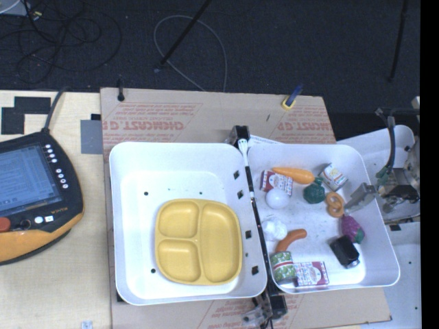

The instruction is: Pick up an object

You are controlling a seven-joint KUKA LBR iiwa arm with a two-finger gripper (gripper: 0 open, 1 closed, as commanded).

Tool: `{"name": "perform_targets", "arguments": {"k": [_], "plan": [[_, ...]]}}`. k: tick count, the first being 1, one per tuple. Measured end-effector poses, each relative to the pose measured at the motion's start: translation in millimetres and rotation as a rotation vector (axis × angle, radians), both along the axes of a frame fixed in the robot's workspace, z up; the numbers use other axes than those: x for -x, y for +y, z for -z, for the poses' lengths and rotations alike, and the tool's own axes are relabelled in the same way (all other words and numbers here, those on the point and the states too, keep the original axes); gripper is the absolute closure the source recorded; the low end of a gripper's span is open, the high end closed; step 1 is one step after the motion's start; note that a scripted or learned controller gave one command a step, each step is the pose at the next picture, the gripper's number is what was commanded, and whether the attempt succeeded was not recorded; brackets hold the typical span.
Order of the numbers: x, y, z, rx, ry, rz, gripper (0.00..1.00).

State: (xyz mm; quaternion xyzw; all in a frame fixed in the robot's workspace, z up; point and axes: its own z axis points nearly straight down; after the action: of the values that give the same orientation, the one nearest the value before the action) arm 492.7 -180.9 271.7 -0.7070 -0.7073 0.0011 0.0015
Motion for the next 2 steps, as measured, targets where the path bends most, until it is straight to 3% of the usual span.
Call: {"name": "perform_targets", "arguments": {"k": [1,2], "plan": [[-13.9,-19.7,140.8,-0.002,0.001,0.001,0.00],[-63.1,-4.0,184.0,-0.001,-0.004,-0.001,0.00]]}}
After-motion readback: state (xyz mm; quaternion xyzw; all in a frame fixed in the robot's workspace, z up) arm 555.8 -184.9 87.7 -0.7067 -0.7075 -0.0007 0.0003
